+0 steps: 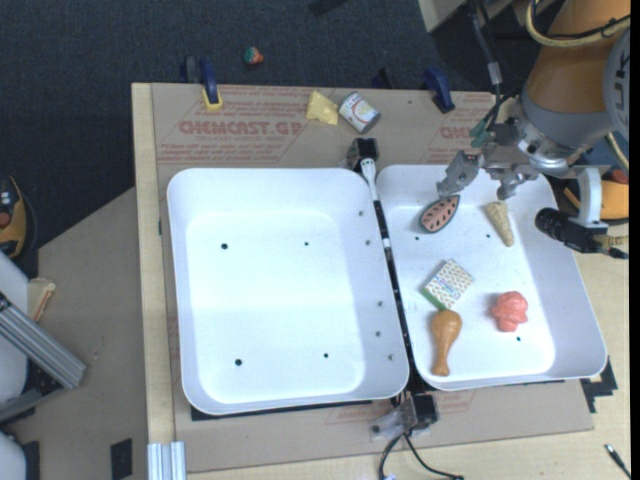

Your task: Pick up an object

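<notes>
The brown board (300, 118) under the bins carried red printed lettering along its far edge: behind the left bin it read "CHEMCAST G P", though the last letters were faint and uncertain. A second run of the same red print stood on the board behind the right bin (560, 298), too broken up by the arm to be read. The small carton (359, 112) on the board bore markings too small to make out.
</notes>
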Robot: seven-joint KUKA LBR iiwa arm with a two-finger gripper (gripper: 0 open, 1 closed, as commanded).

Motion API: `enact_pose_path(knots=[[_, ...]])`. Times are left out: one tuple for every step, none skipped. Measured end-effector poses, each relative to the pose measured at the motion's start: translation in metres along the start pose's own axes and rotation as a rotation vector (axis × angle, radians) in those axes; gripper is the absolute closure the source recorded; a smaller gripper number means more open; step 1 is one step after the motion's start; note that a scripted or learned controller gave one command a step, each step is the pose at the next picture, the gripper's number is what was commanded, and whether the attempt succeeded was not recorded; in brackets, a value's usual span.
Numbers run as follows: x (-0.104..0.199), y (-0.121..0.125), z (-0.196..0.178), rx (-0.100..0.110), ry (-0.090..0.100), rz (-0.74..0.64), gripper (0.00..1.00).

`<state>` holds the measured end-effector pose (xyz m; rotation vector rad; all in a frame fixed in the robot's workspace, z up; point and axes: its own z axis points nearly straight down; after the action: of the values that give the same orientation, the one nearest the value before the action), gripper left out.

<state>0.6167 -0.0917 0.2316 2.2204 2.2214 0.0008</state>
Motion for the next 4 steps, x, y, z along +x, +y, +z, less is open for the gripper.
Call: enact_pose_path(knots=[[-0.003, -0.008, 0.144, 0.012, 0.002, 0.002, 0.00], [-0.050, 0.045, 0.147, -0.004, -0.003, 0.002, 0.00], [-0.047, 0.044, 0.135, -0.004, -0.002, 0.001, 1.00], [0.031, 0.052, 0.040, -0.008, 0.001, -0.006, 1.00]])
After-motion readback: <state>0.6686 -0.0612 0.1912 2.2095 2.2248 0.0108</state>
